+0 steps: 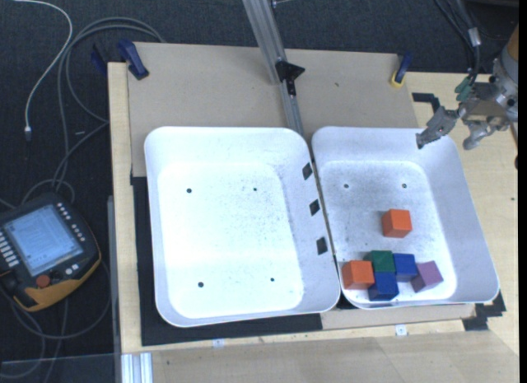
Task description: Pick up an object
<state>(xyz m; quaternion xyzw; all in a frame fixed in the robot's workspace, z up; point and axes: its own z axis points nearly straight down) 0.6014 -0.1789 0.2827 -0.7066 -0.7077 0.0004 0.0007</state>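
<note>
1. The claw (453, 130) hangs over the far right rim of the right bin (461, 179), its two fingers spread apart with nothing between them.
2. The nearest candidate, a lone orange block (397, 222), lies down-view and a little left of the claw, well apart from it, on the bin floor.
3. It looks roughly cubic, so no long axis matters; its sides sit about square to the bin walls.
4. Farther down-view, against the near wall, is a packed cluster: another orange block (357, 273), a green block (381, 260), two blue blocks (394, 275) and a purple block (428, 274), touching or nearly so.
5. I judge the lone block the easier pick, as there is open floor on every side for the fingers.
6. The floor is flat, white and speckled; the left bin (165, 208) lies far left of the claw on the worktop (206, 85).
</note>
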